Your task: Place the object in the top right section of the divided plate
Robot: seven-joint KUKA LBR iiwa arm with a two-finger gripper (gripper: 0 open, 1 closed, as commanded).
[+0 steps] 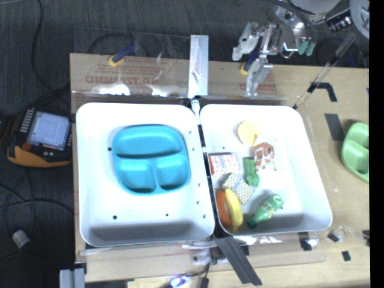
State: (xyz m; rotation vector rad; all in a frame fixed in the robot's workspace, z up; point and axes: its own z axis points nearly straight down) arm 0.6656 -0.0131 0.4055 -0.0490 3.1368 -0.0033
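Note:
The blue divided plate lies in the left bin, with one long section at the far side and two smaller ones at the near side, all bare. Several toy foods lie in the right bin: a pale yellow round piece, a brown and white carton, a red and white packet, a small green piece, a checkered packet, a yellow banana and a green bottle-like item. My gripper hangs above the bench beyond the right bin's far edge, open, holding nothing.
A metal divider stands upright behind the seam between the bins. A green object rests on the bench at the far right. A handheld device lies on the floor to the left. Cables trail across the dark floor.

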